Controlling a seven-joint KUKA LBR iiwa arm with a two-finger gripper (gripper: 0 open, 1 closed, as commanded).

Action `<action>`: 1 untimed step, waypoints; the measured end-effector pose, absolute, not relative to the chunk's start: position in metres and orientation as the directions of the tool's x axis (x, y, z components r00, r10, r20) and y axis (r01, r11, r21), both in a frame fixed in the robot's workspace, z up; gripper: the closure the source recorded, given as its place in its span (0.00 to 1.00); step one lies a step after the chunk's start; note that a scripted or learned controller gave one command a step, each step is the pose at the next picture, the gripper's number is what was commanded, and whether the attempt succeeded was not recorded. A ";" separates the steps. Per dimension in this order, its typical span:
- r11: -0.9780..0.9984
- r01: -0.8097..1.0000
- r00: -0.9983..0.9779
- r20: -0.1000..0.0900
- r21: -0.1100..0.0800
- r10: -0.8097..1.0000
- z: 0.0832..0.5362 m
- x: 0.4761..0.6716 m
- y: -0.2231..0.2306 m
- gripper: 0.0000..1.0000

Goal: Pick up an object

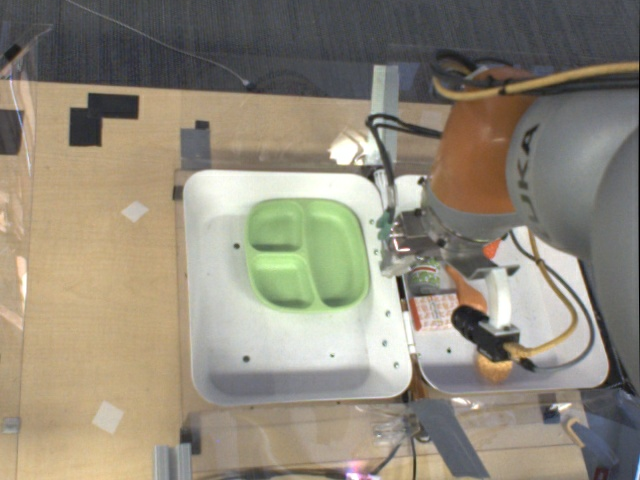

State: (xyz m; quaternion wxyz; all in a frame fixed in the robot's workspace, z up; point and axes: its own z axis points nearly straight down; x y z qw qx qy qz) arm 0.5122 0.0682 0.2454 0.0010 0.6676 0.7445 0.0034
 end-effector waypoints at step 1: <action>-0.415 0.910 0.415 0.000 -0.001 0.910 0.183 0.487 0.086 1.00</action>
